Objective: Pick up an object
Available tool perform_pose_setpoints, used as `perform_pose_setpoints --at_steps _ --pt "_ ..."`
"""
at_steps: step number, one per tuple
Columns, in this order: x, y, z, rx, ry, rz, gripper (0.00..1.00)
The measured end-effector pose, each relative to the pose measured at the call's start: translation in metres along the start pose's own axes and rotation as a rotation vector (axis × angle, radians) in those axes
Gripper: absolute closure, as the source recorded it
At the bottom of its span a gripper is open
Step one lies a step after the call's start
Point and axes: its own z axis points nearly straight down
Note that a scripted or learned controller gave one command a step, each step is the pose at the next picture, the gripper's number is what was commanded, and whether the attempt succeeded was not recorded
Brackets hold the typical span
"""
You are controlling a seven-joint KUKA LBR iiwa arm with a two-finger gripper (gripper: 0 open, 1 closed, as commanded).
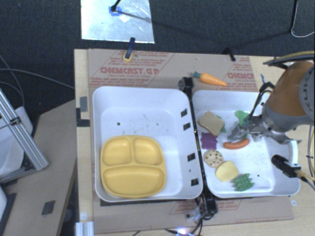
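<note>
The right bin [266, 178] holds several toy foods: a slice of bread [212, 123], a purple piece [208, 141], a cookie [213, 158], a yellow potato-like piece [226, 171], a dark green leafy piece [243, 182], a light green piece [241, 116] and an orange-red sausage [236, 143]. My gripper [242, 132] reaches in from the right and sits low in this bin, just above the sausage and beside the light green piece. Nothing shows clearly between its tips.
The left bin [142, 107] carries a yellow divided plate [132, 166]. A toy carrot [210, 79] lies on the cardboard behind the bins. A blue and yellow marker [129, 49] lies farther back left. A black part of the arm [284, 165] overhangs the right bin's right side.
</note>
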Motion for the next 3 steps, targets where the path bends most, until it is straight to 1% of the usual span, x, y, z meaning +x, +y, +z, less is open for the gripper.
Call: perform_pose_setpoints --at_steps 1,2,3 --pt "-0.040 -0.021 0.007 -0.004 0.001 0.002 0.00" --pt "0.023 0.039 0.023 -0.006 -0.001 -0.009 0.00" --pt "-0.029 -0.045 0.017 0.004 0.001 0.004 0.00"
